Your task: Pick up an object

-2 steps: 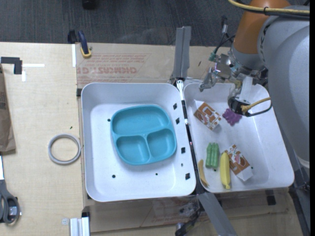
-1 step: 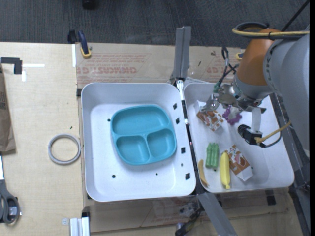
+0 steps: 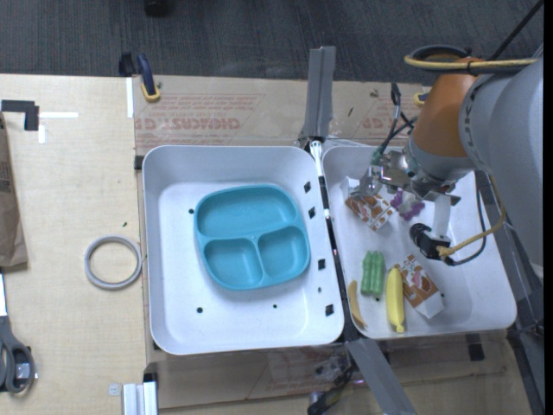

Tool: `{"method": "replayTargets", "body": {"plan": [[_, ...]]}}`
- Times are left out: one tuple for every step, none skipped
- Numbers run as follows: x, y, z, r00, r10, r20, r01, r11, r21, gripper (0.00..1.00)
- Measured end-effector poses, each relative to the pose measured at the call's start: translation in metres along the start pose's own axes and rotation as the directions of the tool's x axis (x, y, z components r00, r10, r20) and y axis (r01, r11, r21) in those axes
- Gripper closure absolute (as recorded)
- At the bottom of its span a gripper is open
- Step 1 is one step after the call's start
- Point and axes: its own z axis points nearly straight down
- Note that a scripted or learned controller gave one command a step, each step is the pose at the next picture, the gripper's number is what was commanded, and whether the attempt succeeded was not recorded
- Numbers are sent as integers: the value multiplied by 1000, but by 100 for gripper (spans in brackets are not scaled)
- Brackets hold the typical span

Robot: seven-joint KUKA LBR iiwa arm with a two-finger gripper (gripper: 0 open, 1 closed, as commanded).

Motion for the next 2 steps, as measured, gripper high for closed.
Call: {"method": "replayTargets", "body": {"plan": [[0,-6,0,996,-87,-1,87,996,-3,0],[0,-8,0,1000,21,-1,-21,1000,-3,0]]}}
